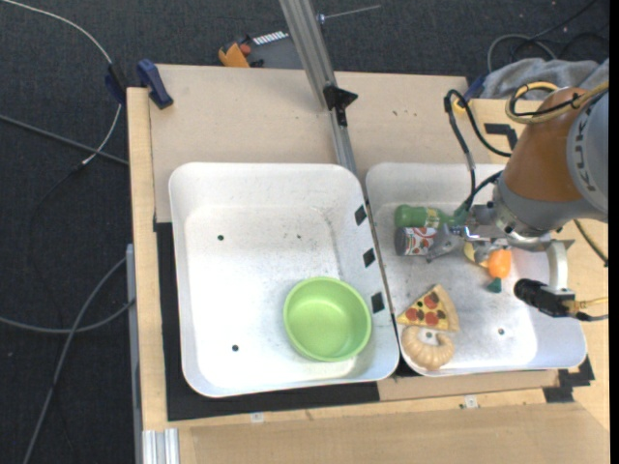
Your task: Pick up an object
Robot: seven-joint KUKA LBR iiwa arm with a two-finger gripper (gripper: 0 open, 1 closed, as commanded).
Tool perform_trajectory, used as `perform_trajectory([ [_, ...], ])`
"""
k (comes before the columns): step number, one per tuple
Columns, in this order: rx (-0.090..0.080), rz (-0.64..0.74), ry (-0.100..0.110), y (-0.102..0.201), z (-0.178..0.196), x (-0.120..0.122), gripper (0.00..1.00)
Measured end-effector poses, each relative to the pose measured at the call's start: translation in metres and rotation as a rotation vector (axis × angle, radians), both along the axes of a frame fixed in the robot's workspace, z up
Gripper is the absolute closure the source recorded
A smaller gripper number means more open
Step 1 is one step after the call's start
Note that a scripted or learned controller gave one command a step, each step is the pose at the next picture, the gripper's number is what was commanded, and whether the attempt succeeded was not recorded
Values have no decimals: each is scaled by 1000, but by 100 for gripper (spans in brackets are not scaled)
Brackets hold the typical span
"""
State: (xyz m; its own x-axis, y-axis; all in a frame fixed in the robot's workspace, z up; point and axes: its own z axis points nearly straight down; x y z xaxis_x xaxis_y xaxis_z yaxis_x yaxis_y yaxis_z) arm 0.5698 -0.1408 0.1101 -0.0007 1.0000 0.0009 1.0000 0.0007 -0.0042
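The right bin (505, 348) holds a small can (416, 233) with a green top and red-and-white label, lying near the bin's left wall. A pizza-slice toy (430, 309) and a tan bagel-like ring (427, 348) lie at the front. A small orange piece (497, 263) rests to the right of the can, with something yellow just behind it. My gripper (453, 239) hangs low inside this bin, right beside the can's right end and left of the orange piece. The wrist above it hides how it meets the can.
A green bowl (327, 318) sits at the front right of the left bin (198, 201). A metal pole (311, 46) slants over the bench behind the bins. Cables and a black part (542, 298) hang by the arm over the right bin's right side.
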Motion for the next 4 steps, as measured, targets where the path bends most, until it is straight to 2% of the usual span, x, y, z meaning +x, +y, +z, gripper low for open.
perform_trajectory([
  [1,-1,0,-4,0,-15,0,0],
  [2,-1,0,-5,0,-4,0,100],
  [4,-2,0,-9,-6,102,9,100],
])
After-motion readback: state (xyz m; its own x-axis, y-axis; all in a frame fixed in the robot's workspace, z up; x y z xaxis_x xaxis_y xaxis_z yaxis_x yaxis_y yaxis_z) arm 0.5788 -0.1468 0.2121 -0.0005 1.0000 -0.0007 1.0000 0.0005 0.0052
